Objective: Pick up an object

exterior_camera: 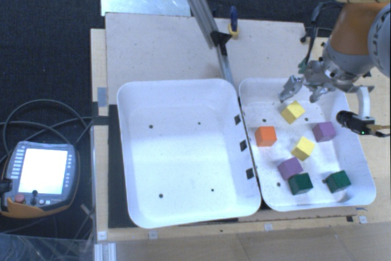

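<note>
We locate the gripper over the far edge of the right bin, its fingers spread apart with nothing between them. Just beside it lies a yellow block. Further blocks rest in this bin: orange block, second yellow block, two purple blocks, two green blocks. The arm is cut off at the right edge.
</note>
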Motion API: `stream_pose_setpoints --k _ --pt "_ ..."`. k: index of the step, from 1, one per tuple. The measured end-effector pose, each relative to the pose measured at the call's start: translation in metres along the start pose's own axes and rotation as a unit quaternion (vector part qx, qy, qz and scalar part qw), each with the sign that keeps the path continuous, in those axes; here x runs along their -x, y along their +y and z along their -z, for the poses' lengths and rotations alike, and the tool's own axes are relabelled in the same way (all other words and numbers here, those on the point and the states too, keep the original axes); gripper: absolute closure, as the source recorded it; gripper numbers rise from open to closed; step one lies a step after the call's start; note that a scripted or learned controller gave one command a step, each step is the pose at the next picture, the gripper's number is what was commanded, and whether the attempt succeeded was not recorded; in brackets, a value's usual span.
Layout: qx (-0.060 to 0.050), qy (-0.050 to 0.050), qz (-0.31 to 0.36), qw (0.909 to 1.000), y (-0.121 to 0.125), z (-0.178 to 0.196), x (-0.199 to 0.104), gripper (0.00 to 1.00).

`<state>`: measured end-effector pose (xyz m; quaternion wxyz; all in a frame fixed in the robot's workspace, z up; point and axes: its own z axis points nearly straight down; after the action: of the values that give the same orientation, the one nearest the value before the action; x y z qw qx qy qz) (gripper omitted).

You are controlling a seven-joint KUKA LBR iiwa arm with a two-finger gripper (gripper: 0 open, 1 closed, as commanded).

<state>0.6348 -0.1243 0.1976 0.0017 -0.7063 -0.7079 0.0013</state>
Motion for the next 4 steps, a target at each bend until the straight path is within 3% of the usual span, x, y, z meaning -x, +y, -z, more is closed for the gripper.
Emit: stream_pose_setpoints --k 1,2,3,4 --pt "0.001 0.0 0.0 1.0 0.006 -0.056 0.007 0.0" --pt "0.013 -0.003 0.0 0.9999 0.012 -0.081 0.009 0.0" --pt "0.015 -0.005 0.001 0.9999 0.013 -0.071 0.01 1.0" --pt "0.007 -0.001 0.001 1.0 0.014 -0.005 0.011 1.0"
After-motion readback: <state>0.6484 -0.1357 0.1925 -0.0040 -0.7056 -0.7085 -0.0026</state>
